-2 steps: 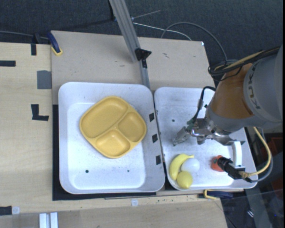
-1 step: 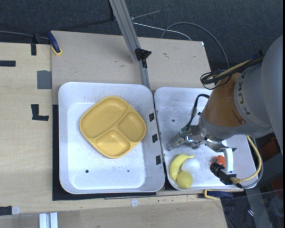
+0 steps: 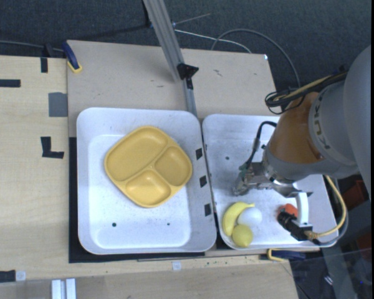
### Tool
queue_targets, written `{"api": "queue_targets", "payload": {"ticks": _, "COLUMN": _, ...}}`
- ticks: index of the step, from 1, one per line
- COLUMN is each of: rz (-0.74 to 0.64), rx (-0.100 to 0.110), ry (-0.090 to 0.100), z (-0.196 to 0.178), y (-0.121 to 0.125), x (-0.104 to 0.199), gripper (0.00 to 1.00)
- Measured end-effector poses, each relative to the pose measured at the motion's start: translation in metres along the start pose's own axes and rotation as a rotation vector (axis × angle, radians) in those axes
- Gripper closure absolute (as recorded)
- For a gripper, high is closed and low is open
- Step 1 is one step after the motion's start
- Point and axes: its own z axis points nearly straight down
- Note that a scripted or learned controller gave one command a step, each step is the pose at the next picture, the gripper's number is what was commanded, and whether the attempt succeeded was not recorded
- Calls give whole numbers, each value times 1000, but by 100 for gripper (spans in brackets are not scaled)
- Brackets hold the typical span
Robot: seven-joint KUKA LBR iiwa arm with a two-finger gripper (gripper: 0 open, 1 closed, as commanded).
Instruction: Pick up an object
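Note:
My gripper (image 3: 246, 184) hangs low over the right bin (image 3: 227, 139), near its middle, under the grey arm with the orange band. Just below it, in the bin's front left corner, lie a yellow banana (image 3: 234, 212), a white ball (image 3: 250, 217) and a yellow lemon-like fruit (image 3: 242, 235), all touching one another. The gripper is just above the banana and nothing shows between its fingers. The left bin (image 3: 93, 167) holds a yellow three-compartment plate (image 3: 148, 166).
A metal rod (image 3: 168, 39) slants down from the top to the seam between the bins. The arm's body covers the right bin's right half. Wooden bench surface lies to the left of the bins.

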Motion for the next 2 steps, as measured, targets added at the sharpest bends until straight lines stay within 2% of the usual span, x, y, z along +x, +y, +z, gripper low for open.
{"api": "queue_targets", "payload": {"ticks": 2, "rz": 0, "rx": -6, "ry": -2, "z": -110, "y": 10, "x": -4, "gripper": 100}}
